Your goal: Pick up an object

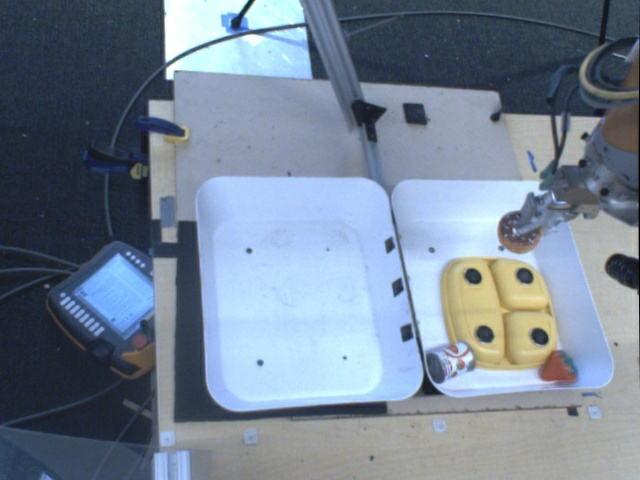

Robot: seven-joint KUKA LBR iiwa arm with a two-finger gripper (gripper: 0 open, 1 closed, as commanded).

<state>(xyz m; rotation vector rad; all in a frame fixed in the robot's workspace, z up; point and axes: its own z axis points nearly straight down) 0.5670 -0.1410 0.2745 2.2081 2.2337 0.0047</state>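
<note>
Small round brown object (518, 232), doughnut-like with pale specks, at about one o'clock in the right bin (430, 228), just above the bin floor. Clamped between the fingers of the gripper (525, 224), reaching in from three o'clock. Directly at six o'clock from the brown object, close by: a yellow four-cup tray (500, 311) with a dark dot in each cup. At seven o'clock of the tray, touching its corner, a small can (450, 361) on its side. At five o'clock of the tray, a red strawberry-shaped piece (560, 368) in the bin's corner. Left bin (290, 288) at nine o'clock, alongside.
</note>
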